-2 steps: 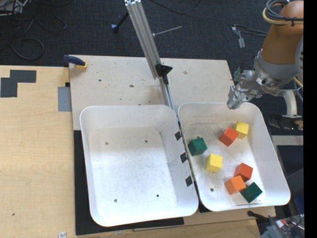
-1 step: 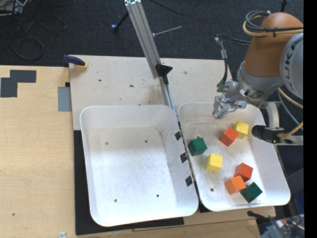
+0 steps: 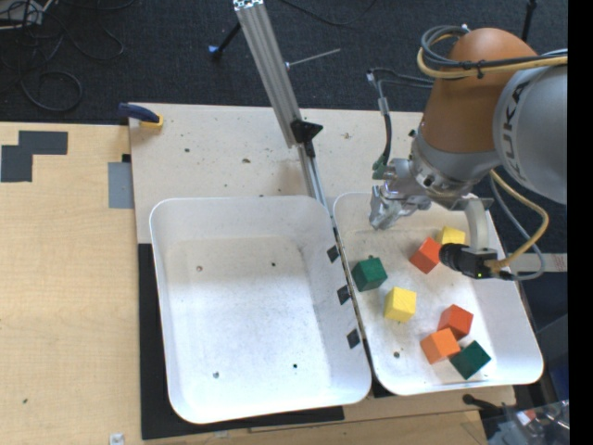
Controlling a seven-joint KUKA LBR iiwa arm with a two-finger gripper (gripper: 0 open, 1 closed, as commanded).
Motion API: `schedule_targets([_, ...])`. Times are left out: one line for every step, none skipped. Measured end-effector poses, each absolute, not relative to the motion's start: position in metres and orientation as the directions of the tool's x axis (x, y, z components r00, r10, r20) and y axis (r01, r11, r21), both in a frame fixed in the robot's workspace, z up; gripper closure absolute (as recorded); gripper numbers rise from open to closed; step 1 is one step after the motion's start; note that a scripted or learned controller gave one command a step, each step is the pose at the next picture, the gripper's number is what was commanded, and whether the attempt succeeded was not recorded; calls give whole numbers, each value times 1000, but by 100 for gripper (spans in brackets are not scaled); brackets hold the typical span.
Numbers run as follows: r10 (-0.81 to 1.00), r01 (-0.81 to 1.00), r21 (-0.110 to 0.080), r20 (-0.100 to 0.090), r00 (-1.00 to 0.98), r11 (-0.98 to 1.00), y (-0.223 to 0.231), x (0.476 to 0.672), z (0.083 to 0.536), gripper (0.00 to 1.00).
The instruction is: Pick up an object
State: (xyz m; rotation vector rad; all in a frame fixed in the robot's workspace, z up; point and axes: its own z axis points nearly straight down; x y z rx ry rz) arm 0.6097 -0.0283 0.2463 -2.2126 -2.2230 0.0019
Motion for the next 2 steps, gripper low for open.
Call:
schedule_targets([1000,1000,-7,3,-5,5,28,588,234,100])
schedule_targets([1000,1000,-7,2,-4,4,74,553,234,100])
